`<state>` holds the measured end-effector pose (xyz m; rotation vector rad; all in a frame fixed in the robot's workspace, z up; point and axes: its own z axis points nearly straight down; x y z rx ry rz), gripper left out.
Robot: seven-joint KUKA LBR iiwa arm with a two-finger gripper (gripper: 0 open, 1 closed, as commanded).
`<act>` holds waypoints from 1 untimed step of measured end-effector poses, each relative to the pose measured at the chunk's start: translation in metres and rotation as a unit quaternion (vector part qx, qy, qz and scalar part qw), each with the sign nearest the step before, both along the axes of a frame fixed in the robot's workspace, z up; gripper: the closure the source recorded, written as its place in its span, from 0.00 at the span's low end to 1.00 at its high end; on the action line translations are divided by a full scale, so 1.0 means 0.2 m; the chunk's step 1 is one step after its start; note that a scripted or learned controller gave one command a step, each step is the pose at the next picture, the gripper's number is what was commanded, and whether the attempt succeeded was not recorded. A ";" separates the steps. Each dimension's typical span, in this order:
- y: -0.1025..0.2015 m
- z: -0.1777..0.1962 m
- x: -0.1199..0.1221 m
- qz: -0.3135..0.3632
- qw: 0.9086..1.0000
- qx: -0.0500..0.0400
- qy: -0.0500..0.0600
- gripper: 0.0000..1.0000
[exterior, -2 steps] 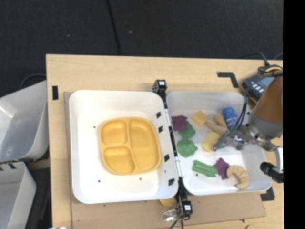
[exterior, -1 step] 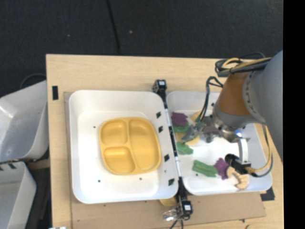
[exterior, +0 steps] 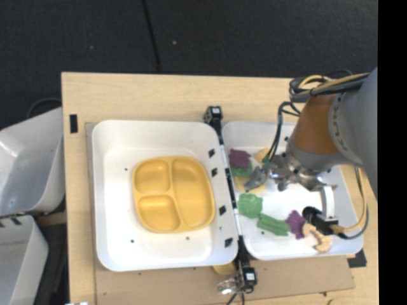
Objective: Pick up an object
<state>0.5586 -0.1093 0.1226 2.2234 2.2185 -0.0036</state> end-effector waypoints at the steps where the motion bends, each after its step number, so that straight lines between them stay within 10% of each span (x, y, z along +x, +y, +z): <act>1: 0.39 0.60 -0.30 0.005 1.000 0.003 -0.005 0.00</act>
